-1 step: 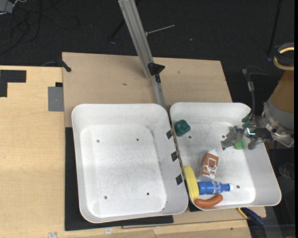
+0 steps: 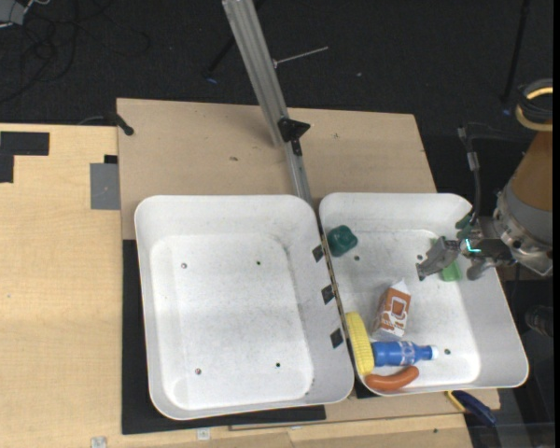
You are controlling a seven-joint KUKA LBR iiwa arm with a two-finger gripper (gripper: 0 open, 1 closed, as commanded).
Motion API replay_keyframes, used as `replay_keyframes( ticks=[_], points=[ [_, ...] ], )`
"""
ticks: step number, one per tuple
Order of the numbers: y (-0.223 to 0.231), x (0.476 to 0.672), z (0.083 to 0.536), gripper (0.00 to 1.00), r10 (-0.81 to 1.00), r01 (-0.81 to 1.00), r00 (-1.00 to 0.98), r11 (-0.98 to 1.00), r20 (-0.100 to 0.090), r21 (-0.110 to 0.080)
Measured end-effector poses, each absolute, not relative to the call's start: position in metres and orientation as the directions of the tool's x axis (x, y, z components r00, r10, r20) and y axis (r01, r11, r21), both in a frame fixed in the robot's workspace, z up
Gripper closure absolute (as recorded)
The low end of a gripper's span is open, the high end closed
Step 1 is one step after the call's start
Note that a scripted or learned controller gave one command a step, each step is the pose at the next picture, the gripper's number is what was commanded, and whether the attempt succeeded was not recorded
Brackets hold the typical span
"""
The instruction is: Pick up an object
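Two white bins on the worktop (image 2: 373, 147). The tool (image 2: 445, 261) hangs low over the right bin (image 2: 401, 215) near its right wall, beside a small green object (image 2: 451, 272); whether it is clenched or released cannot be told. A teal object (image 2: 342, 241), an orange-and-white carton (image 2: 393, 312), a yellow brush (image 2: 358, 343), a blue bottle (image 2: 399, 353) and an orange piece (image 2: 392, 378) lie in the right bin. The left bin (image 2: 159, 215) adjoins it.
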State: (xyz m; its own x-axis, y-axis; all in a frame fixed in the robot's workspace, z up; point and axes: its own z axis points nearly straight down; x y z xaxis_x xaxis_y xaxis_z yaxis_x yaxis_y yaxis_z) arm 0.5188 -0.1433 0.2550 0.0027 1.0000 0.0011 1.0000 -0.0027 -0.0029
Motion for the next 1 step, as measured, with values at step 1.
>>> replay_keyframes(
  ticks=[1],
  points=[
    [-0.1453,0.5260,0.1955,0.00,1.000,1.000,0.001,-0.001,0.002,-0.009]
  ],
)
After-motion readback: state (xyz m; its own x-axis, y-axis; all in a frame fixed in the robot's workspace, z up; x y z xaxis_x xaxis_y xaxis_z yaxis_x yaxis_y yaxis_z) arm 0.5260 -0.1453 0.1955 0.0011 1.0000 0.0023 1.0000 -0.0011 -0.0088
